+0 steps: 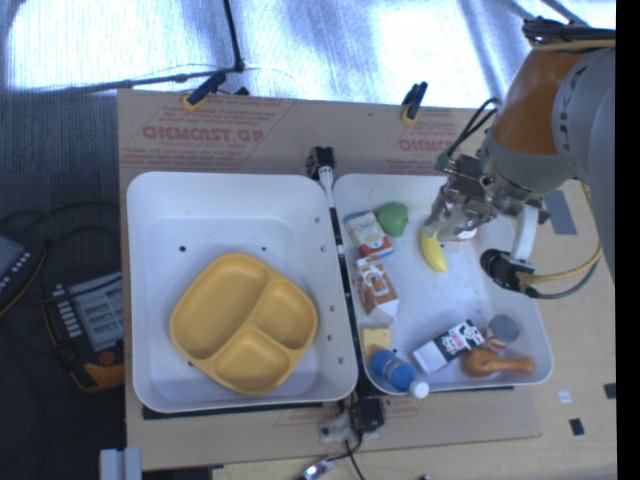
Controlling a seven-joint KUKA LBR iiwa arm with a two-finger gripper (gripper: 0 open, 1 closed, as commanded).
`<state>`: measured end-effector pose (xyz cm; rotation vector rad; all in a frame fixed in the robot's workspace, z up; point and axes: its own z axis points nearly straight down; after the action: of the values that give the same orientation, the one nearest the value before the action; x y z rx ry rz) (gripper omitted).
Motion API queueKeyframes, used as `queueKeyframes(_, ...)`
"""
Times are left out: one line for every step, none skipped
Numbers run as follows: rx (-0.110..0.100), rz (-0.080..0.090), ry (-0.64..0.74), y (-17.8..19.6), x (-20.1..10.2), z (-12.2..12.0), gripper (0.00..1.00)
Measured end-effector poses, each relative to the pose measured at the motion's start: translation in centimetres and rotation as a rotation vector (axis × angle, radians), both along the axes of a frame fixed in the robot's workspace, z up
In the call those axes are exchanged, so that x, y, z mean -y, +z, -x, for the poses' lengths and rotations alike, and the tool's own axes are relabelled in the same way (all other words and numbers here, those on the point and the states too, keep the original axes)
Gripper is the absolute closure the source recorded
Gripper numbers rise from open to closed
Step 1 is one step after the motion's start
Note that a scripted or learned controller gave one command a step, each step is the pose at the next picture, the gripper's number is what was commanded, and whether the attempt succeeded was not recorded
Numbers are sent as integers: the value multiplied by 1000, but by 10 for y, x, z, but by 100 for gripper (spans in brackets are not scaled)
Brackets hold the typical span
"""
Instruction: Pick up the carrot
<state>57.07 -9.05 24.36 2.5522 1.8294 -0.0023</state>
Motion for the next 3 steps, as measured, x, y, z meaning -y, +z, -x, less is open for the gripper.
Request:
queueKeyframes(-1, 0, -132, 30, 32, 35, 100)
queueKeyframes(-1, 0, -524, 40, 89, 87, 100)
queueKeyframes(-1, -1, -601, 35, 124, 87, 100)
